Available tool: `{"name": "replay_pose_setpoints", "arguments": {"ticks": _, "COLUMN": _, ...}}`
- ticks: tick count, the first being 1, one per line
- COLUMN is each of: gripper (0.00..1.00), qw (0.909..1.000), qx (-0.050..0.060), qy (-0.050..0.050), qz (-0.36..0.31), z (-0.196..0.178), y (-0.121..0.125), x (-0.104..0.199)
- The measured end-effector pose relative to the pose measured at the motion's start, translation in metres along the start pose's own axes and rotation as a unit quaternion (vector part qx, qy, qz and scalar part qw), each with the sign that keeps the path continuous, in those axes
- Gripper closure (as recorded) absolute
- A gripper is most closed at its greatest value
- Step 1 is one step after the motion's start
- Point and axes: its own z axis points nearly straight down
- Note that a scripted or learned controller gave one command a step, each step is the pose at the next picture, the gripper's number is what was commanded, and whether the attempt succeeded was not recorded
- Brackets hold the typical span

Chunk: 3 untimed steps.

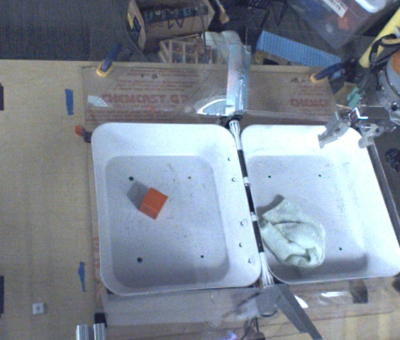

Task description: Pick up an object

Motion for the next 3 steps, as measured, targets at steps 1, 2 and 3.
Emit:
{"name": "replay_pose_setpoints", "arguments": {"ticks": 1, "gripper": 0.00, "qw": 0.9900, "qx": -0.001, "qy": 0.000, "qz": -0.141, "z": 0.153, "y": -0.020, "x": 0.047}}
{"name": "replay_pose_setpoints", "arguments": {"ticks": 2, "gripper": 0.00, "qw": 0.9961, "qx": -0.002, "qy": -0.001, "qz": -0.089, "z": 0.089, "y": -0.030, "x": 0.128}}
{"name": "replay_pose_setpoints", "arguments": {"ticks": 3, "gripper": 0.00, "qw": 0.9995, "qx": 0.001, "qy": 0.000, "qz": -0.032, "z": 0.104, "y": -0.084, "x": 0.242}}
